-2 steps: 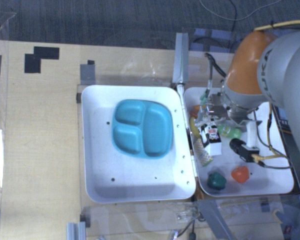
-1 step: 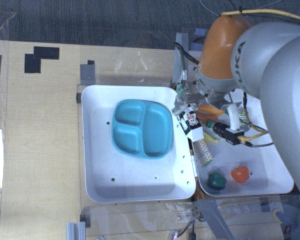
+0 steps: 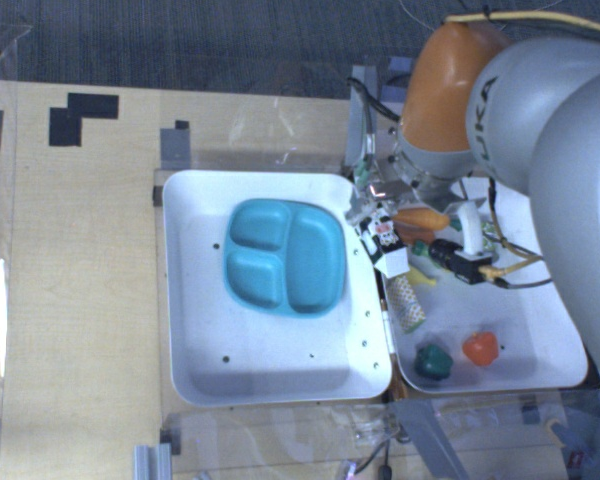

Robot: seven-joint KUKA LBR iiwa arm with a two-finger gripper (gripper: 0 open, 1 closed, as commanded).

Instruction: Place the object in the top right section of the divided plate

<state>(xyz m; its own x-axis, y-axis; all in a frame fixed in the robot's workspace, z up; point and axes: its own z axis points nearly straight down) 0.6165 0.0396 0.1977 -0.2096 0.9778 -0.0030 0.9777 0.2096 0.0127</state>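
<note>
While the arm [image 3: 500, 98] is hung over the right bin [image 3: 560, 368], the blue divided plate [image 3: 285, 256] is seen lying bare in the left bin [image 3: 190, 368].
An orange carrot-like object [image 3: 420, 220] is seen at the gripper [image 3: 385, 230], near the bins' shared edge; whether it is gripped, or how the fingers are set, cannot be told. A green object [image 3: 433, 360] and an orange-red one [image 3: 480, 348] are left on the right bin's floor.
</note>
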